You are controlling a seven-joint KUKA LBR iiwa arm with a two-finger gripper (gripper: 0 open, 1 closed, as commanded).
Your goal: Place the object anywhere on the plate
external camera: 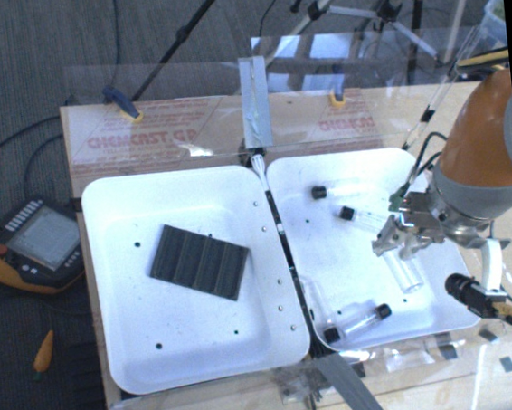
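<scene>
Clear plastic vials with black caps lie scattered in the right bin: one vial near the back, one just in front of it, one directly beneath the gripper, and two lying together at the front edge. The left bin holds a dark ribbed plate, set at a slant near its centre and well apart from every vial. A dark seam divides the two bins on the desk.

The gripper hangs over the right bin just above the middle vial. Whether its fingers are spread or closed cannot be told; no vial is visibly between them, so the object is judged still to rest in the right bin, with transfer to the plate not yet achieved.

Probable failures from this state:
- a smooth, round vial may roll or squirt sideways as the fingers close, leaving an empty grasp;
- transparency makes its outline hard to locate, so the descent may land off-centre;
- a vial carried loosely may drop while crossing the seam;
- released on the ribbed plate, it may roll off.
</scene>
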